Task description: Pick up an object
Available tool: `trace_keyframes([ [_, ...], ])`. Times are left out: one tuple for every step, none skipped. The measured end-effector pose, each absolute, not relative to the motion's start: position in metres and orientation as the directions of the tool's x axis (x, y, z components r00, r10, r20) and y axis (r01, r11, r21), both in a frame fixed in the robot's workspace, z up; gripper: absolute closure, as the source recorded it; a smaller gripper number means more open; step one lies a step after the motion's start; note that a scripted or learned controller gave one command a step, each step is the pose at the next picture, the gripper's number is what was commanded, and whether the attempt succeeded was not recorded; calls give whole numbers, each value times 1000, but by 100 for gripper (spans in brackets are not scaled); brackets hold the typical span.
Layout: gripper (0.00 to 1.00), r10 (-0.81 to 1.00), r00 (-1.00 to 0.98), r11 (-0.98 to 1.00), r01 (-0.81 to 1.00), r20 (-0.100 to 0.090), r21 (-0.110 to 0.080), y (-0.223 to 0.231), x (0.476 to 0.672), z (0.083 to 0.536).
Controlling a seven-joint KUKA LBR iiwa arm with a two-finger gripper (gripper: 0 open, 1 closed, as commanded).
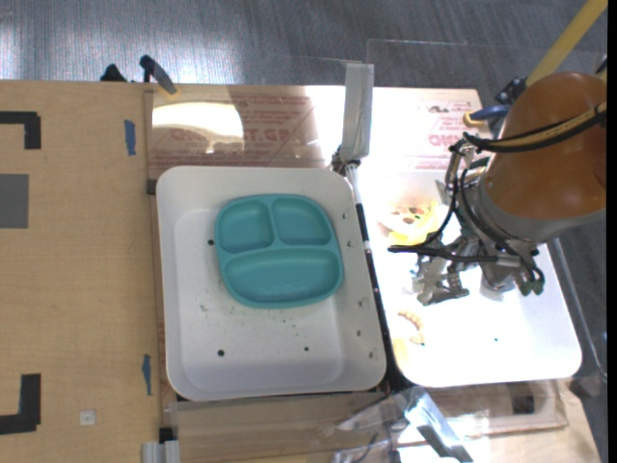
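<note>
currently arm low over right bin (540,350), hand (439,283) placed for pick near yellow pieces (413,222); hand state cannot tell. teal divided plate (278,249) idle in left bin (193,355).

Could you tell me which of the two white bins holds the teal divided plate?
The left bin holds the teal divided plate, lying flat near its middle. The right bin instead has the gripper hanging over it, with small pale bits on its floor.
</note>
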State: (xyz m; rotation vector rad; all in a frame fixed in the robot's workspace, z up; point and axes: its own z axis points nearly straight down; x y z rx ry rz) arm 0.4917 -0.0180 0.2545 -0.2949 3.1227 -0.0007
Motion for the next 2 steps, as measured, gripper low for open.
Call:
trace_keyframes([
  [100,-517,-856,856,-517,-7,-4,-36,500,255],
  [100,-813,-582,582,-813,-8,-6,3,528,269],
])
